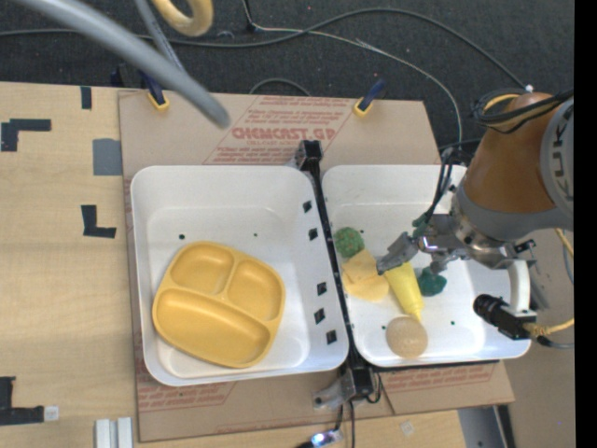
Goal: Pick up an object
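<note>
Gripper [410, 255], fingers seemingly spread, hovers over smooth yellow cone [407, 290] beside lumpy green ball [349, 242].

Two shallow white bins sit side by side. The left bin [149, 250] holds one yellow divided plate [219, 301]. The right bin [373, 189] holds what looks like five small items: one green [350, 242], two yellow [364, 278] [407, 292], one teal [432, 283], one tan [408, 337].
</note>
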You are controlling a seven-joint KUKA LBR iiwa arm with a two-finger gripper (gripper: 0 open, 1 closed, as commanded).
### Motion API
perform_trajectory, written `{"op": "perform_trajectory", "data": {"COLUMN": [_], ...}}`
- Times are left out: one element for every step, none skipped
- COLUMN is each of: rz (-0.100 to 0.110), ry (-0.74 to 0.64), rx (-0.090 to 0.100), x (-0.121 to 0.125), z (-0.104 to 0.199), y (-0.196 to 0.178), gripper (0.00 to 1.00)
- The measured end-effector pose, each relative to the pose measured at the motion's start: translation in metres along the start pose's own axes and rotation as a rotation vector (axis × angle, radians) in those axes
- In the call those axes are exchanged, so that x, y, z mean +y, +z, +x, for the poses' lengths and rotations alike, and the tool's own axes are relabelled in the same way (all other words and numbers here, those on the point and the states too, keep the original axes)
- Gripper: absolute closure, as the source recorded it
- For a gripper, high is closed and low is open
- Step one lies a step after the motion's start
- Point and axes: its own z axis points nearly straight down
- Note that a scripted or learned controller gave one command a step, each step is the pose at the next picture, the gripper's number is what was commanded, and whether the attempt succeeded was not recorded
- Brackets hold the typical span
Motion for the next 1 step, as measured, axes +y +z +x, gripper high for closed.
{"op": "perform_trajectory", "data": {"rz": [0.0], "ry": [0.0], "rx": [0.0], "x": [0.0009], "z": [-0.0019], "y": [0.0444], "gripper": [0.0]}}
